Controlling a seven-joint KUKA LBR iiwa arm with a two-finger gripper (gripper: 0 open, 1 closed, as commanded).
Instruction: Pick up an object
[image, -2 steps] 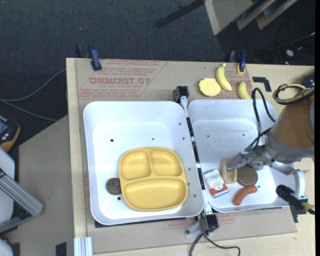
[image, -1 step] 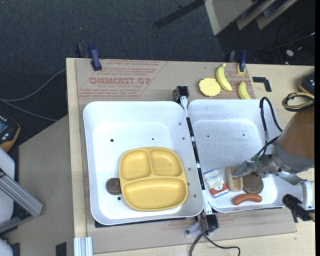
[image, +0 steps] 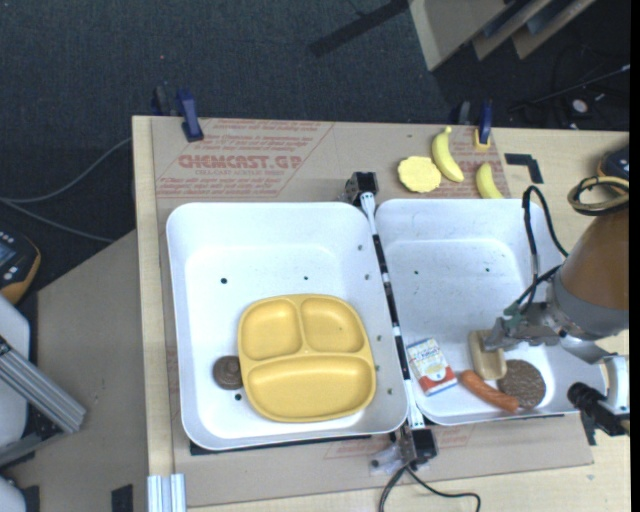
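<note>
In the right bin, near its front right corner, lie a small white carton with red and blue print, an orange carrot-like stick, a brown round patty and a tan bread-like piece. My gripper hangs low over that corner, right above the tan piece and just left of the patty. The grey arm with its orange band comes in from the right and hides part of the bin's right wall.
The left bin holds a yellow divided plate and a small brown disc by the plate's left edge. Behind the right bin, on the bench, sit two toy bananas and a yellow round piece.
</note>
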